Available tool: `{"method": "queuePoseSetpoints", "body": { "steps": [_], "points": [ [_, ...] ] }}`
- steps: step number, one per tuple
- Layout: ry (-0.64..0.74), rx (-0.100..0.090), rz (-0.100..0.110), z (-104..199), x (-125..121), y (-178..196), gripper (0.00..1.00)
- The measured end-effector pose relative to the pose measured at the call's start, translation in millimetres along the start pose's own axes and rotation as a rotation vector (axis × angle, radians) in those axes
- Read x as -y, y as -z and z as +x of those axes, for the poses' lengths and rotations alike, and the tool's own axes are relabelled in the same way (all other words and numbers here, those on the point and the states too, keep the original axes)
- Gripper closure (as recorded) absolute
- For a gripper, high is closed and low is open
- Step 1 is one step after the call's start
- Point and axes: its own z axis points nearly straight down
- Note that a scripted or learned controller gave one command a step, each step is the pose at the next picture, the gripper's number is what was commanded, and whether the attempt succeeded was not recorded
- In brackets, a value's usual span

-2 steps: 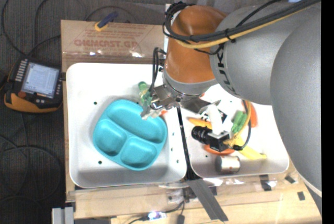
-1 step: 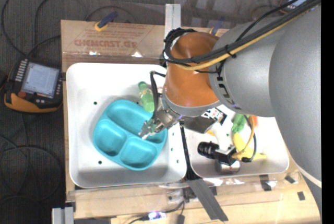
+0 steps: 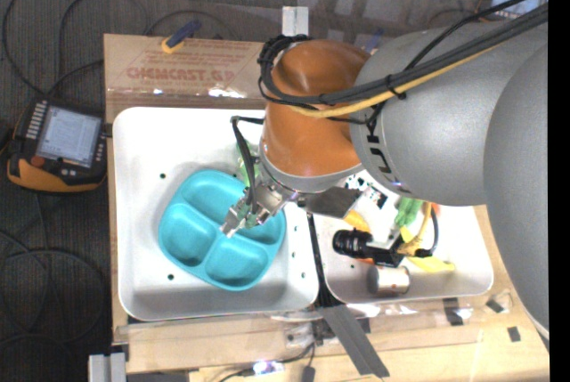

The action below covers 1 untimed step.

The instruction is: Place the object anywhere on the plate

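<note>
Turquoise divided plate [image 3: 209, 233], one, in the left of two white bins [image 3: 142, 166].
Gripper [image 3: 240, 220] over the plate; finger spread unreadable.

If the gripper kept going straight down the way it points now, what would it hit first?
Most likely the blue plate: the gripper points down over the plate's right side, near the divider ridges. How far above the plate it hangs is hard to judge from this slanted view.
</note>
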Motion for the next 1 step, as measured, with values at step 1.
{"method": "queuePoseSetpoints", "body": {
  "steps": [1],
  "points": [
    [0.195,-0.002,0.001,-47.4,42.0,-32.9,1.00]
  ]
}}
